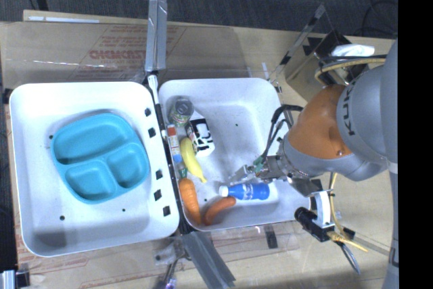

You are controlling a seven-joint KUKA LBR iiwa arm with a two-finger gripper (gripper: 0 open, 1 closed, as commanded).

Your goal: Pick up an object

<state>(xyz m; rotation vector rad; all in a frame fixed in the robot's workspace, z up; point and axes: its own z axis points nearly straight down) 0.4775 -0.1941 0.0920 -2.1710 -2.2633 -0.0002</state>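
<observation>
The right bin (233,95) holds several objects. A blue bottle with a white cap (249,192) lies on its side near the front wall. Beside it lie a brown sausage (218,210) and an orange carrot (189,198). A yellow banana (191,160), a black-and-white box (201,135) and a grey can (181,108) sit along the bin's left side. My gripper (249,174) is low in the bin, right over the blue bottle's upper edge. I see nothing lifted in it.
The left bin (40,213) holds a blue divided plate (100,157). A thin multi-coloured stick (174,144) lies against the right bin's left wall. The grey and orange arm (325,135) covers the right bin's right side. Cardboard lies behind the bins.
</observation>
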